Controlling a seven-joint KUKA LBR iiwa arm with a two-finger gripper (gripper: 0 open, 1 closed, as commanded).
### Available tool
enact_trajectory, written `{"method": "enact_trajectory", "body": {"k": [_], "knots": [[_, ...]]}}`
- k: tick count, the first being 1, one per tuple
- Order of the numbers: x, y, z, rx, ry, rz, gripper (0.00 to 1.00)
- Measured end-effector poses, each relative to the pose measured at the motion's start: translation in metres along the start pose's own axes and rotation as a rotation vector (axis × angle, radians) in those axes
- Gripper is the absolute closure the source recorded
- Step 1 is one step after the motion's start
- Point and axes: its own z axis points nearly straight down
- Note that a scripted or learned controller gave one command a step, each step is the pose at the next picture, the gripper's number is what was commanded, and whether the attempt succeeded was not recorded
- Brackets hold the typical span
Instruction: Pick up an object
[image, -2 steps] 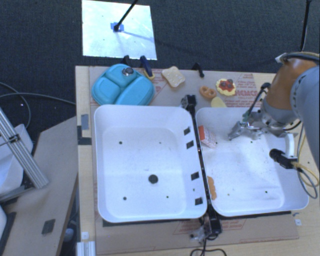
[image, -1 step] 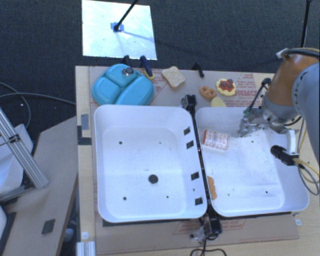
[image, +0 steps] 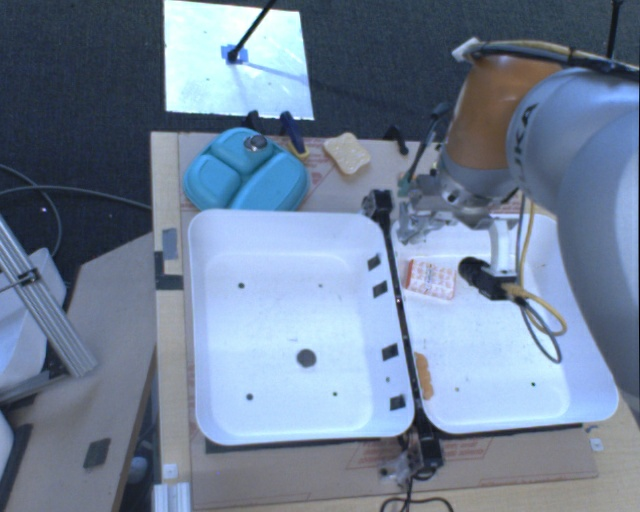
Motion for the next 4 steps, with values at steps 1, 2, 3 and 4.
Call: {"method": "enact_trajectory", "body": {"k": [1,2,3,4], "knots": [[0.035,0.023,0.001,0.007,-0.006,0.011,1.0],[0.028,-0.019,0.007,0.015,-0.008,0.019,1.0],[-0.01,-0.058,0.003,0.015,-0.009,0.022,1.0],[0.017,0.004,0.006,0.005,-0.007,0.012,1.0]]}}
